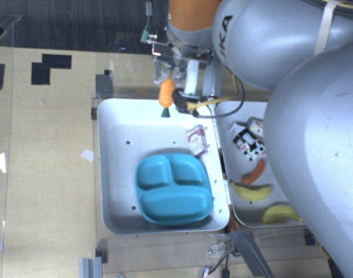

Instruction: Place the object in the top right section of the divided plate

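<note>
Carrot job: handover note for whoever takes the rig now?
Gripper: over the far edge of the left bin; grip state unreadable.
Carrot: upright right beside the gripper, green tip down; cannot confirm it is held.
Divided plate: in the left bin's near half, carrot not on it.
Done: nothing placed yet.
Left: get the carrot into the plate's top right section.

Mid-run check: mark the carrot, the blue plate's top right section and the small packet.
carrot (165, 93): camera view, orange body.
top right section (188, 171): camera view, its bare floor.
packet (197, 141): camera view, its middle.
</note>
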Robot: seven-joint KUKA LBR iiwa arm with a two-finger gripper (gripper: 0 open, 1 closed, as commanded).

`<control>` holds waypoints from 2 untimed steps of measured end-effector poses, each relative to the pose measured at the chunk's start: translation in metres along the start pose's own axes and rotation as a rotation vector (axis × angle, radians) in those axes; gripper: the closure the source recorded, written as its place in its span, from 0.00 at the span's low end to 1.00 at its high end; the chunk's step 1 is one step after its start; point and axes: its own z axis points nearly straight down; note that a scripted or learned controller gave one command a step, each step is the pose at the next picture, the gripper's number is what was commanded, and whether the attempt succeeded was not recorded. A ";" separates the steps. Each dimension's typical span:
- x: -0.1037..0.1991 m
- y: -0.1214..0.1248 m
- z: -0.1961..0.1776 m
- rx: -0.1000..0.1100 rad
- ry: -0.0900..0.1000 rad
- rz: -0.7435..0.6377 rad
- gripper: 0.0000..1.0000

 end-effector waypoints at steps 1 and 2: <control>0.001 0.001 -0.012 -0.005 0.003 -0.003 1.00; 0.002 0.002 -0.024 -0.010 0.005 -0.007 1.00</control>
